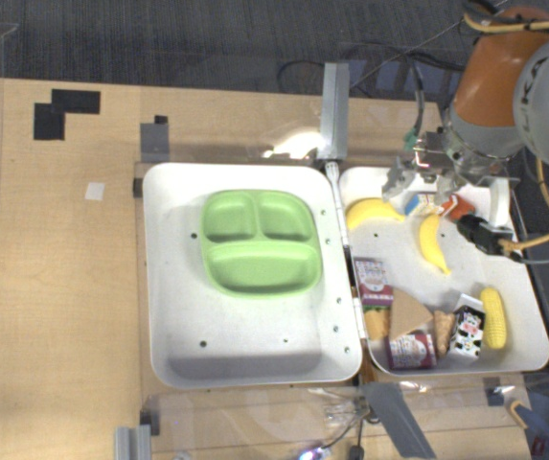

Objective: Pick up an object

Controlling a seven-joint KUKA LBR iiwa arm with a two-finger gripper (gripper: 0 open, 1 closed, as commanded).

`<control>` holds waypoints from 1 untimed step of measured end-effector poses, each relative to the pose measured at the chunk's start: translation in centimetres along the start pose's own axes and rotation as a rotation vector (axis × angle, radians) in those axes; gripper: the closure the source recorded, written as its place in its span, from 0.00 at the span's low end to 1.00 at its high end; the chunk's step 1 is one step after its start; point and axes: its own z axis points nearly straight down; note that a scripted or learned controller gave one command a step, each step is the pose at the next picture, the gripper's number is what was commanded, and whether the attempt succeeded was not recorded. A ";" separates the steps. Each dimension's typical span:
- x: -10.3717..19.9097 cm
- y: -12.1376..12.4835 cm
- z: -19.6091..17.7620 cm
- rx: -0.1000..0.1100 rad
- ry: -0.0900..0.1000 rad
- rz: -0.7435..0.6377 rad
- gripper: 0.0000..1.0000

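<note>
A banana (433,243) lies in the right bin (533,338), with a yellow fruit (374,213) left of it, a corn cob (492,317) and small packets (411,349) nearer the front. The gripper (425,182) hangs just above the banana's top end; whether it is closed cannot be told. Nothing appears lifted, so the pick seems not yet done. The left bin (173,353) holds a green tray (259,241).

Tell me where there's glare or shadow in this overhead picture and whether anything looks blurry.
Camera view: bright glare on the wooden bench at the back rim of the left shallow white bin; soft shadow along that bin's front inside wall, below the green three-compartment plastic tray; the grey and orange arm's two-finger gripper looks slightly blurred above the right shallow white bin, while the yellow banana is fairly sharp.
</note>
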 end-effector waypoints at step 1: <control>-2.3 0.8 3.1 -0.001 0.000 -0.360 0.00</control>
